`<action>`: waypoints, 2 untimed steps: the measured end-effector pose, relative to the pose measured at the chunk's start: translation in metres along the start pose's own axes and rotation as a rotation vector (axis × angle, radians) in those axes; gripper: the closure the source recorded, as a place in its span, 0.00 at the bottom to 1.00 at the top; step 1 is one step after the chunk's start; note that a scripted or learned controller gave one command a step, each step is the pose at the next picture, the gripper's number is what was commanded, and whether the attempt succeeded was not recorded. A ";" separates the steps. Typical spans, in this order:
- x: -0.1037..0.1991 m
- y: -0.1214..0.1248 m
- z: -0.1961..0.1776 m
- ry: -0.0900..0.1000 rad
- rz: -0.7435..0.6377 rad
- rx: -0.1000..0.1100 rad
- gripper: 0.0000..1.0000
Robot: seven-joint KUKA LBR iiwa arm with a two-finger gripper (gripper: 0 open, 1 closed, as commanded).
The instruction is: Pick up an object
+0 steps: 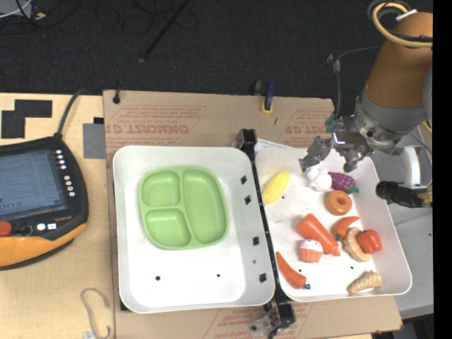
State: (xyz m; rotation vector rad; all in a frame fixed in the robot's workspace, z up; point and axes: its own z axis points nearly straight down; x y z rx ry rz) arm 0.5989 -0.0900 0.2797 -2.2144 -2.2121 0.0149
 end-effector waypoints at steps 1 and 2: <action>0.000 0.002 -0.007 -0.001 -0.002 -0.012 0.00; -0.004 -0.004 0.054 -0.001 -0.002 -0.006 0.00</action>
